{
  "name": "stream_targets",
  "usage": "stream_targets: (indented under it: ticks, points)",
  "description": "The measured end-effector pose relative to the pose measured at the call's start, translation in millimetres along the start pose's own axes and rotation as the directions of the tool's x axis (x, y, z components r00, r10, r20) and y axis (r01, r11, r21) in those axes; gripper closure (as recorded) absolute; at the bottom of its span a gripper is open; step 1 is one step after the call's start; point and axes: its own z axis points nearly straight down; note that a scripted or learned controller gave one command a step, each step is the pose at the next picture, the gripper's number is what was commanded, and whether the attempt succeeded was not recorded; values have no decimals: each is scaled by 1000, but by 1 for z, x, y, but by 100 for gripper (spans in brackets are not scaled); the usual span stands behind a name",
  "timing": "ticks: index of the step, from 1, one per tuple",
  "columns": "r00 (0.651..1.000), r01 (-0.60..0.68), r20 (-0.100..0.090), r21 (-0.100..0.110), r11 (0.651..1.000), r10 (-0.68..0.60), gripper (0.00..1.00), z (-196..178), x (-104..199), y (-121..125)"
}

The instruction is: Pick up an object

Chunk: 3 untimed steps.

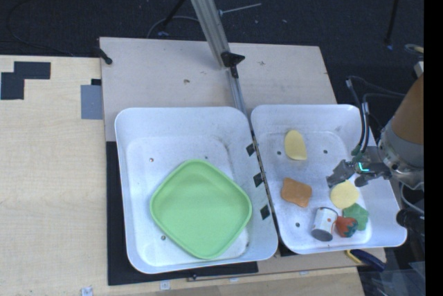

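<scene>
The tool [345, 174] is dark grey, with a small teal light glowing just behind it. Touching its underside lies a pale yellow disc [344, 195]. Just beyond that sit a green and red object [354, 219] and a white and grey cylinder [323, 223]. To the tool's side, near it, is an orange block [296, 191]; a yellow oval piece [295, 144] lies further off. Both bins are white: the right bin [322, 116] and the left bin [176, 120], which holds a light green plate [201, 208] well apart from the tool. The tabletop [48, 170] is pale wood.

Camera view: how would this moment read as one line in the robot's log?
gripper: over right bin, above yellow piece | held: nothing seen | left bin: green plate
</scene>
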Motion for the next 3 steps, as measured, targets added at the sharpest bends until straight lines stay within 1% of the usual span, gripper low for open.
stream_targets:
  ticks: [1,2,3]
  points:
    - [1000,0,0,0,1000,0,0,0,0,0]
    - [1000,0,-1,3,1000,0,0,43,4,-4]
    - [1000,0,0,-1,1000,0,0,102,2,-9]
